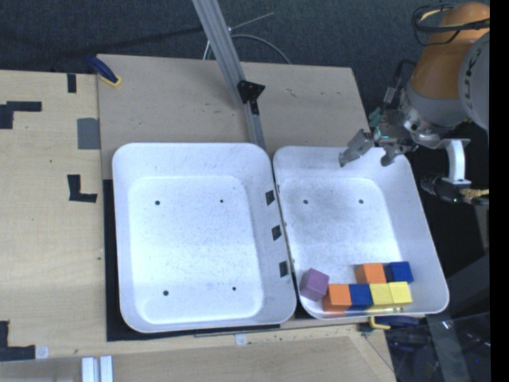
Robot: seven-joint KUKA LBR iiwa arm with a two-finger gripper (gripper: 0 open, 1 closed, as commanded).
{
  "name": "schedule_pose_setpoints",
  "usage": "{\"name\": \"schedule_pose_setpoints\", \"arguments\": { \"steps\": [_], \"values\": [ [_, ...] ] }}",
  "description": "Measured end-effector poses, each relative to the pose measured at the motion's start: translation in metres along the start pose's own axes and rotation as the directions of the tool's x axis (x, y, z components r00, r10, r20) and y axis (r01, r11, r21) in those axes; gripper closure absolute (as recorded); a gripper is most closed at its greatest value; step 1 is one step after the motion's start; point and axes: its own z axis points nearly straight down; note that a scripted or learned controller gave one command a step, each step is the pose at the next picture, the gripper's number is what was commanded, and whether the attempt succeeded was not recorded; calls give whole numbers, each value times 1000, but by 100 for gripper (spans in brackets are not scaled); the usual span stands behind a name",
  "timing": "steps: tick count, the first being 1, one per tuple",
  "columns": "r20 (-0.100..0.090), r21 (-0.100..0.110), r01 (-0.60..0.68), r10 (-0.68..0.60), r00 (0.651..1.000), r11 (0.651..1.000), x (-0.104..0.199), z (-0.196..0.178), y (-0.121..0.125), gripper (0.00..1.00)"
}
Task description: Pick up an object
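Blocks (367, 286) clustered in the near right corner of the right bin (413, 213): purple at the left end, then orange, blue and yellow packed touching one another. Left bin (119, 213) beside it. Gripper (367, 154) parked over the far edge of the right bin, well apart from the blocks, fingers spread wide and holding nothing. Approach step, by the look of it. Next: travel toward the near corner, then descend over one block, likely the purple, standing freest.
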Motion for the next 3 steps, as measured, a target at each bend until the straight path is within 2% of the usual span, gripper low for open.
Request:
{"name": "schedule_pose_setpoints", "arguments": {
  "steps": [1, 2, 3],
  "values": [
    [-1, 5, 1, -1, 1000, 1000, 37, 56, 13, 0],
    [-1, 5, 0, 0, 1000, 1000, 61, 100, 10, 0],
    [0, 5, -2, 2, 1000, 1000, 63, 128, -22, 0]
  ]
}}
